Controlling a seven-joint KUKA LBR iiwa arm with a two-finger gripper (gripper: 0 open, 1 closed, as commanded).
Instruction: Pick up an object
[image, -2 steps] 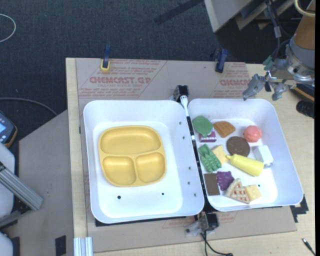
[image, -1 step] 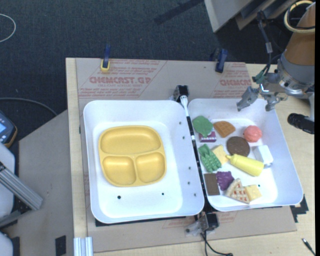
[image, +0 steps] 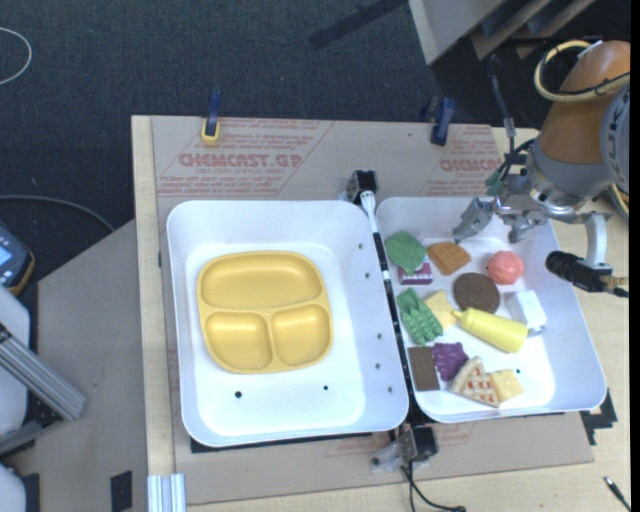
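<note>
Objects for picking: a heap of toy foods in the right bin (image: 580, 345), roughly a dozen pieces. Count by kind: one yellow squeeze bottle (image: 490, 327); one dark brown round patty (image: 476, 292); one pink-red ball (image: 506, 267); one orange cracker square (image: 449, 258); two green leafy pieces, one smooth (image: 405, 249) at the bin's upper left, one knobbly (image: 418, 316) below it; one purple cluster (image: 450, 357); one brown bar (image: 423, 367); one waffle wedge (image: 474, 382); one yellow cheese block (image: 506, 384); one white block (image: 529, 309). A pale yellow piece beneath the bottle's nozzle and a reddish piece under the smooth leaf are mostly covered and hard to name. The bottle's long axis runs from upper left to lower right, nozzle toward the upper left, touching the patty's lower edge. Left bin (image: 190, 300): one yellow three-compartment tray (image: 265, 308). Both bins rest on one cardboard sheet (image: 300, 150) on the bench, held by two clamps at its far edge. Gripper (image: 495, 215): one, above the right bin's far edge, its two fingers spread apart with nothing between them, apart from all pieces. The arm is cut off by the frame at the right.
</note>
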